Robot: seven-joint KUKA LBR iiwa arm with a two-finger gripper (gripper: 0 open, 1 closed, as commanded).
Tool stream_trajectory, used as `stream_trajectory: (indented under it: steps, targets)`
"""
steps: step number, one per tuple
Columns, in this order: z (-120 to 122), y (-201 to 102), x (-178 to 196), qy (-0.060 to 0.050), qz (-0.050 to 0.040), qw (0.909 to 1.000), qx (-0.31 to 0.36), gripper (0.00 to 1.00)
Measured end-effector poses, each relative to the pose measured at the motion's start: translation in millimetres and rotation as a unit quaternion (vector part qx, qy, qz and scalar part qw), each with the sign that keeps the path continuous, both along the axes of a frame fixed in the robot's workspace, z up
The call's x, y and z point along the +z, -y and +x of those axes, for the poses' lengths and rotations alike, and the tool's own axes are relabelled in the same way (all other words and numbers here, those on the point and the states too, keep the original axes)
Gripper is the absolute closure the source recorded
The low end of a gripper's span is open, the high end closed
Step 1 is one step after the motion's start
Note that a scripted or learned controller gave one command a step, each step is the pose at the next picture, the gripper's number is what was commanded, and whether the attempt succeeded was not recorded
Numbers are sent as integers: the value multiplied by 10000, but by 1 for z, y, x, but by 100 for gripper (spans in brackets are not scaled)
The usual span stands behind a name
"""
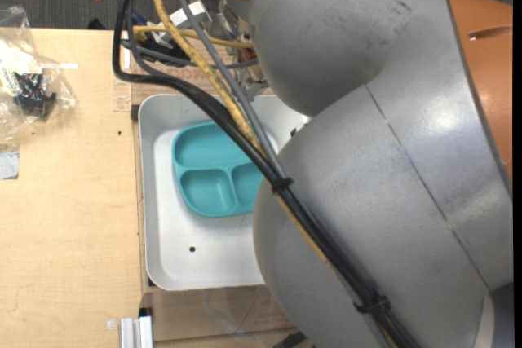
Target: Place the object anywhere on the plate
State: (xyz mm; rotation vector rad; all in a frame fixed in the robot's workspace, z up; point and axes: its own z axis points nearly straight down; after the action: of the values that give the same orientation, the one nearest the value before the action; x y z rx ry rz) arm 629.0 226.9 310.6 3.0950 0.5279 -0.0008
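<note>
Plate [214, 175]: teal, three compartments, lying flat in the white bin [163, 257], toward its upper half; the compartments that show hold nothing. End effector state: cannot tell, the bulk of the grey arm [375, 175] stands between the camera and whatever is at its tip. Object to be placed: cannot be located from here, neither on the visible part of the plate nor on the bare bin floor beside it. Arm covers the right part of the bin and the plate's right edge; black and yellow cables [204, 69] run down across the plate from above. Wooden surface [65, 200] to the left carries a clear plastic bag [28, 77], well apart from the bin. Judgement: placement not yet confirmed; stage of the task uncertain, with the drop on the plate apparently outstanding.
</note>
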Motion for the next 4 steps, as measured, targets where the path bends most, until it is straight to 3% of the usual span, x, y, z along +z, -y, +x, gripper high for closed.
stream_trajectory:
  steps: [1,2,3,4]
  targets:
    - [-55,1,-166,-11,-12,9986,-533,100]
    - [-107,-1,-213,54,20,9983,-584,100]
    - [-16,0,-144,3,1,9982,-605,100]
    - [-92,0,-207,-15,-15,9998,-211,100]
